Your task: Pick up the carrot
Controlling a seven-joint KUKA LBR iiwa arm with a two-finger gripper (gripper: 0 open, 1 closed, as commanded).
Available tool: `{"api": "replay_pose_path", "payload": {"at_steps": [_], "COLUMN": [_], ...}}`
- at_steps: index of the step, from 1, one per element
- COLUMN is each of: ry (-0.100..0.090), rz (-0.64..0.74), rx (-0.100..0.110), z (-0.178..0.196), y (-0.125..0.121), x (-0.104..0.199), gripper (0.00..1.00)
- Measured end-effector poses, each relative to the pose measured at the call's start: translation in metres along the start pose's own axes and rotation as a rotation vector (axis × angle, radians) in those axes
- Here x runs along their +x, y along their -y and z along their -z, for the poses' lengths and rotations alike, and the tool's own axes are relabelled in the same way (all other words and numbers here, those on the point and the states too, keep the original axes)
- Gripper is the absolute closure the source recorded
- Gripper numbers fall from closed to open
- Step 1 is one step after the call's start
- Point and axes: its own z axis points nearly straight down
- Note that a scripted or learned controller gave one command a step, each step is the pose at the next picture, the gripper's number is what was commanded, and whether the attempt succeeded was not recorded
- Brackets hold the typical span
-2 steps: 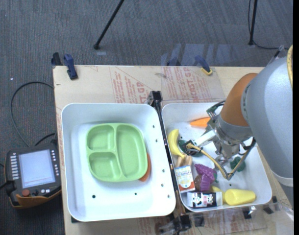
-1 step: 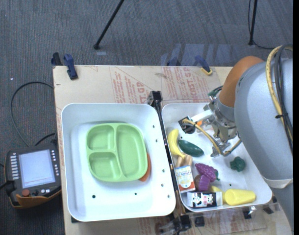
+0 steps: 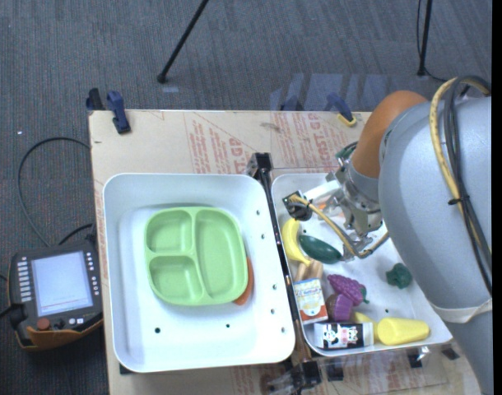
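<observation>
Grey arm (image 3: 436, 196) looms nearest; its claw (image 3: 360, 230), grip state I cannot tell, hovers right, while carrot (image 3: 246, 285) hides under the left bin's green plate (image 3: 195, 255): likely miss.

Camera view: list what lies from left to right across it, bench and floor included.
Teach pendant on the floor → green divided plate in the left bin → orange carrot poking out under the plate's right edge → banana in the right bin → purple grapes → small green toy.
</observation>
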Motion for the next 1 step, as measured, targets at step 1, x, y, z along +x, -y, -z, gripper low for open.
{"api": "replay_pose_path", "payload": {"at_steps": [1], "ry": [0.004], "rz": [0.099], "rx": [0.000], "z": [-0.0002], "y": [-0.0237], "x": [-0.0162], "gripper": [0.00]}}
